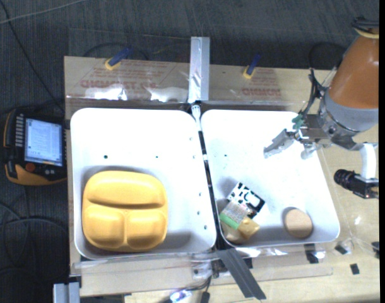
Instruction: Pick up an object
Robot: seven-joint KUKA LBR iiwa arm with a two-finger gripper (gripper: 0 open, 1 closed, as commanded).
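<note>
A handheld control pendant with a lit screen is seen on the dark floor at the far left. In the left bin, a large yellow moulded object, rounded and lobed like a loaf, is set against the near wall. In the right bin, a small packet printed in black and white with a green patch lies near the front, just beside the divider; its lettering is too small to be read, and something tan is partly covered beneath it. A round tan disc rests near the front right corner. The gripper is held above the bin's far right part, its fingers spread apart with nothing between them. The arm is cut off at the right.
</note>
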